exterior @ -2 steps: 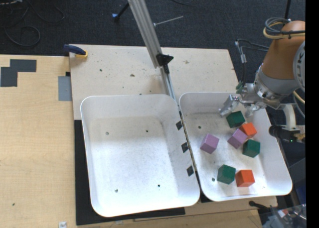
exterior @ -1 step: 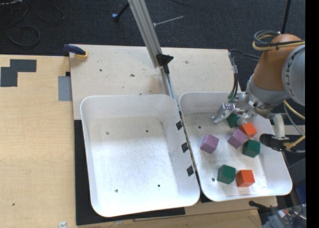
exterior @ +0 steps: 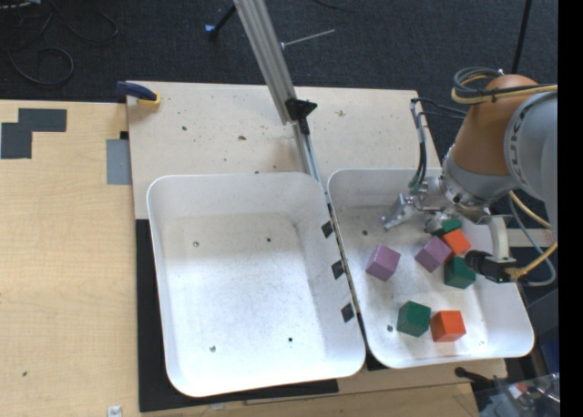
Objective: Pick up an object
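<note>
Right bin [exterior: 510, 338] holds six blocks. A purple block [exterior: 383, 261] lies near the bin's middle, just below and slightly left of the gripper [exterior: 399, 215]. A second purple block [exterior: 434, 254], an orange block [exterior: 456, 242] and a green block [exterior: 459, 272] sit clustered together to the gripper's lower right. Another green block [exterior: 414, 319] and orange block [exterior: 447, 325] lie side by side toward the near edge, well apart from the gripper. The gripper hangs low over the bin's upper part; nothing is seen in its grasp. Whether it is parted or closed cannot be judged. Left bin [exterior: 173, 215] adjoins.
</note>
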Action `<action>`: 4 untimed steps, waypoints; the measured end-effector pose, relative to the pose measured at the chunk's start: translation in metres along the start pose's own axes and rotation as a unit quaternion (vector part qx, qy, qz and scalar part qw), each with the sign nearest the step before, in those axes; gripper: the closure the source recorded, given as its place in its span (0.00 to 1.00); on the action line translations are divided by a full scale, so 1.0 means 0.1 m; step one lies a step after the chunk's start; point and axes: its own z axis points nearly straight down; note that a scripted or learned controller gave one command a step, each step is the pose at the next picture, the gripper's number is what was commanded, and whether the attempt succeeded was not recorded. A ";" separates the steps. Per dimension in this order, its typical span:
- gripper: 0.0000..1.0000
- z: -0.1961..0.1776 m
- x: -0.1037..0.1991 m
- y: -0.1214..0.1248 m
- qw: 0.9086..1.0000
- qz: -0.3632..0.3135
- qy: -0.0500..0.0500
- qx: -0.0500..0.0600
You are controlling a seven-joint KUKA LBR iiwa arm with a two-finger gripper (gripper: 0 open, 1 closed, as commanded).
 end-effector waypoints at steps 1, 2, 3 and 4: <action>1.00 -0.04 -0.01 -0.03 1.000 0.003 0.001 0.005; 1.00 -0.68 -0.01 -0.02 1.000 0.000 0.001 0.002; 1.00 -1.19 -0.03 0.00 1.000 -0.002 0.000 0.002; 1.00 -1.24 0.44 -0.12 1.000 -0.003 0.002 0.006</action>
